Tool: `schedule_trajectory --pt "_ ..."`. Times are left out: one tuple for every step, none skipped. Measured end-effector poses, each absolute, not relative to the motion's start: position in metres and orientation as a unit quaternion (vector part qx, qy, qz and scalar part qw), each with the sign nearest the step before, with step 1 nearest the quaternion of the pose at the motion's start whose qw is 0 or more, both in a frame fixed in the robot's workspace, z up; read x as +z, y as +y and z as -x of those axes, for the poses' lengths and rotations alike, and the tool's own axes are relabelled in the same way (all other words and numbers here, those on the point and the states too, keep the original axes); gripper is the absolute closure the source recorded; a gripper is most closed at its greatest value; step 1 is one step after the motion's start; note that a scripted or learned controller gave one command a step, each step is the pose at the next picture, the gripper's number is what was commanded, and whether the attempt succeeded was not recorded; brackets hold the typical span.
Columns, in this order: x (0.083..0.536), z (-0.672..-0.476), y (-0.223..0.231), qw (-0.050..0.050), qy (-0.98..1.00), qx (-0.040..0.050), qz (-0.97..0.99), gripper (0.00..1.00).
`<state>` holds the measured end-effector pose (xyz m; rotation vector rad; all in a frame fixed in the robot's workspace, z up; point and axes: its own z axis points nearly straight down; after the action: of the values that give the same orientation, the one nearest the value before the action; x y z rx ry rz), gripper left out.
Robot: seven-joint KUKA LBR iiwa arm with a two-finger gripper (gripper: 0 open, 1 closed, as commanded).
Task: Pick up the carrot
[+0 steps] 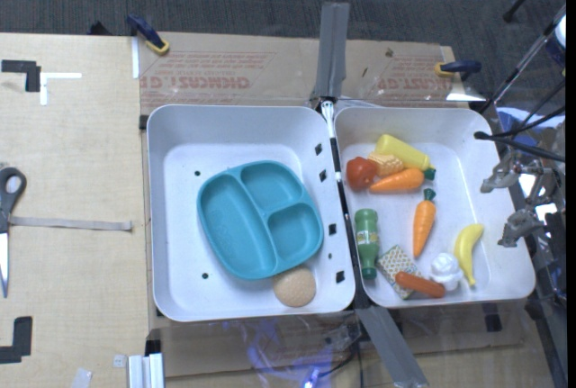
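Two carrots lie in the right bin (pixel 504 287). One carrot (pixel 423 226) stands roughly lengthwise near the bin's middle, green top pointing away. A second carrot (pixel 397 182) lies crosswise just behind it, against a red tomato (pixel 360 171). My gripper (pixel 506 206) hangs over the right rim of this bin, well to the right of both carrots and just beyond a yellow banana (pixel 468 251). Its two grey fingers (pixel 497 179) stand apart, open, with nothing between them.
The right bin also holds a yellow corn-like piece (pixel 402 150), a green bottle (pixel 366 242), a cracker (pixel 396 262), a white item (pixel 444 267) and a reddish sausage (pixel 419 284). In the left bin (pixel 162 224) sit a blue divided plate (pixel 259 217) and a tan bun (pixel 295 287).
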<state>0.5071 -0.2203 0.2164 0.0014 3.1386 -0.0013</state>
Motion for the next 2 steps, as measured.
schedule_trajectory --pt "0.093 -0.517 -0.125 0.003 0.998 -0.0006 0.059 0.0" --pt "0.103 -0.52 -0.125 0.006 0.998 -0.0017 0.061 1.0"
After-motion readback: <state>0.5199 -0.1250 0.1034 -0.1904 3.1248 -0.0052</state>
